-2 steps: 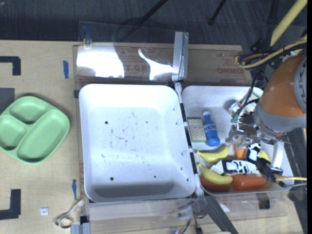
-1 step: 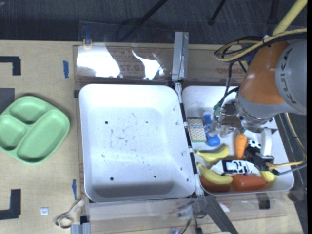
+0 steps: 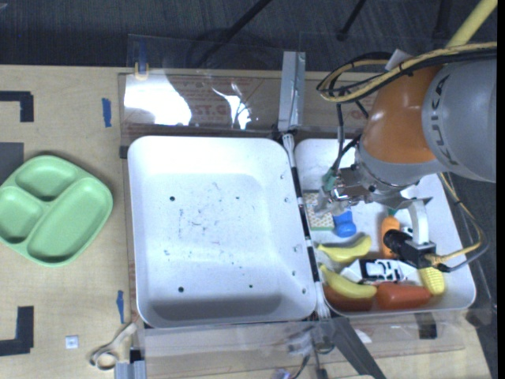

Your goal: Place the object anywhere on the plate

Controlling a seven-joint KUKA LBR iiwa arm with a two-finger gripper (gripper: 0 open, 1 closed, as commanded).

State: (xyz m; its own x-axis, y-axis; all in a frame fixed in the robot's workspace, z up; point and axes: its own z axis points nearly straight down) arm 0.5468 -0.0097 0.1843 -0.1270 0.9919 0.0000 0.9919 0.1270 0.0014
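A green divided plate [image 3: 54, 209] lies on the wooden bench at the far left, outside the bins. My gripper [image 3: 338, 193] hangs over the upper left part of the right bin [image 3: 314, 155], under the arm's orange band [image 3: 398, 125]. Just below the gripper sits a small blue object [image 3: 344, 227], beside a pale checked piece [image 3: 319, 218]. Nothing is visibly held, and the wrist hides how the jaws stand.
The right bin also holds two yellow bananas [image 3: 349, 249] [image 3: 347, 284], a red piece [image 3: 401, 294], a corn cob [image 3: 431, 279], an orange piece [image 3: 390, 229] and a black-and-white item [image 3: 384, 271]. The left bin [image 3: 213, 219] lies between this bin and the plate.
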